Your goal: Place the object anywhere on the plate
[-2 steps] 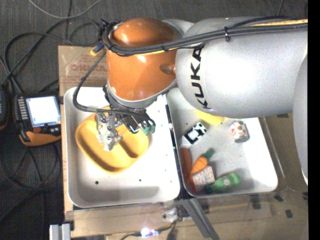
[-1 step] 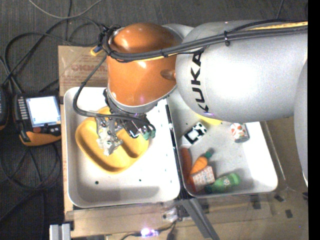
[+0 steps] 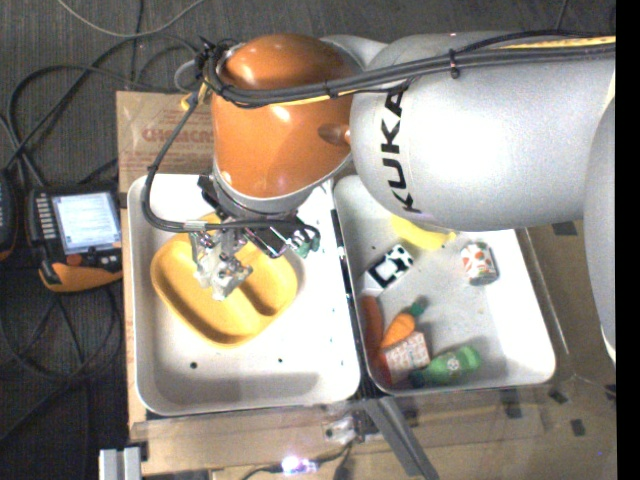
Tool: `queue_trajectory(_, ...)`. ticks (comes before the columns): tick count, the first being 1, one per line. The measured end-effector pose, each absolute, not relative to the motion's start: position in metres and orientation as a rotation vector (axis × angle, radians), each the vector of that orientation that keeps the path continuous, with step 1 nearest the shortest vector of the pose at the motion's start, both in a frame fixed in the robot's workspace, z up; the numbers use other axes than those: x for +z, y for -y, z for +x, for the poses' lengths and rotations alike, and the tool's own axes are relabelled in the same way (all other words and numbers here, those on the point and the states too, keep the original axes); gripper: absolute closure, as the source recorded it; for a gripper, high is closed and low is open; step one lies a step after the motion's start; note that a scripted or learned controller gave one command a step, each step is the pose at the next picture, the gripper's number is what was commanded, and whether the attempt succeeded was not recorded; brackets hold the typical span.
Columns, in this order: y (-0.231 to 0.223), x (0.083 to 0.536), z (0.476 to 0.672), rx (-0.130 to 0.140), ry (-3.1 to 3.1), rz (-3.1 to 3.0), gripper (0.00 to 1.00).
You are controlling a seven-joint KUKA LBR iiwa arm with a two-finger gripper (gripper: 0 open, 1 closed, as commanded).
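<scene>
A yellow plate point(image 3: 250, 303) with a raised rim lies in the left white bin point(image 3: 170, 368), toward its upper middle. My gripper point(image 3: 222, 271) hangs straight over the plate's centre, under the orange wrist band, close to the plate's surface. Dark cables and metal parts crowd around its tip, and I cannot make out any object held there. No loose object lies on the bare parts of the plate.
The right bin point(image 3: 520, 368) holds a black-and-white cube point(image 3: 392, 265), a yellow piece point(image 3: 425, 236), a white-and-red can point(image 3: 478, 261), a carrot point(image 3: 400, 325), a small box point(image 3: 405, 356) and a green bottle point(image 3: 450, 365). The arm covers both bins' far parts.
</scene>
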State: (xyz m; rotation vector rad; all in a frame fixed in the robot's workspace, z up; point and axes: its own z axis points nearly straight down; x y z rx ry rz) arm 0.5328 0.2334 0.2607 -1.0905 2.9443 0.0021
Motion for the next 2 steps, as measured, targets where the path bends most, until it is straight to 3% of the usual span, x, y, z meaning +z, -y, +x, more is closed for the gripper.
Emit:
queue_trajectory(1, -0.218, 0.203, 0.539, 0.002, -2.797, -1.432, 1.0)
queue_trajectory(2, -0.225, 0.215, 0.54, 0.007, -2.813, -1.393, 1.0)
